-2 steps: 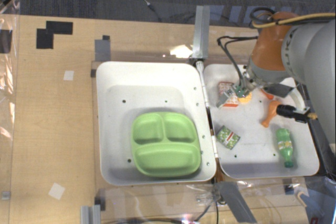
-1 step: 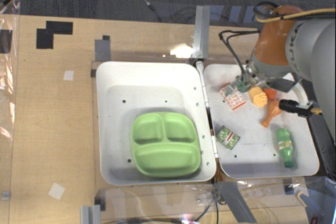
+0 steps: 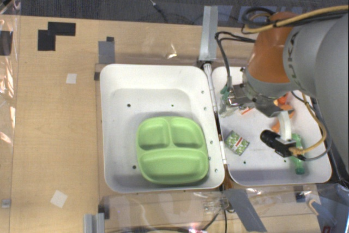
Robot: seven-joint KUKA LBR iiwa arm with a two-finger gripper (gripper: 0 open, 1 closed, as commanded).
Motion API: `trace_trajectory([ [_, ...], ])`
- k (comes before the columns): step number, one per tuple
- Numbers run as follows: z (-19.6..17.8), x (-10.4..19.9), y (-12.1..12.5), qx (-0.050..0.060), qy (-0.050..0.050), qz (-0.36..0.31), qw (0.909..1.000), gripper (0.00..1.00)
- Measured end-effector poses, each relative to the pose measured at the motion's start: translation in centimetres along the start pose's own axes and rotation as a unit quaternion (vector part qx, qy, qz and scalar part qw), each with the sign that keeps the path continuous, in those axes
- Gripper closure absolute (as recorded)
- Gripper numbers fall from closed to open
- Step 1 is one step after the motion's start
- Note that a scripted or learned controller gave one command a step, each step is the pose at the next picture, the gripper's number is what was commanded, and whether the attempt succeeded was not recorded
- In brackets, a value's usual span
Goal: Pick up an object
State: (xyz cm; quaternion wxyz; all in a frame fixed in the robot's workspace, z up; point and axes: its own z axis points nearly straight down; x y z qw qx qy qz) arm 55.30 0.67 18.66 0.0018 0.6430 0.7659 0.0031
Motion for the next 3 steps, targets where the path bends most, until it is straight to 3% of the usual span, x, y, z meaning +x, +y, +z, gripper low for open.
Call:
trace_trajectory([
  [1,0.2,1.7,-2.6,0.003,-0.001,0.364,0.9313,1.0],
  [2,-3.9,8.0,-5.2,0.002,0.0,0.172,0.985,1.0],
  [3,-3.3,13.2,-4.4,0.004,-0.001,0.324,0.9461,1.0],
])
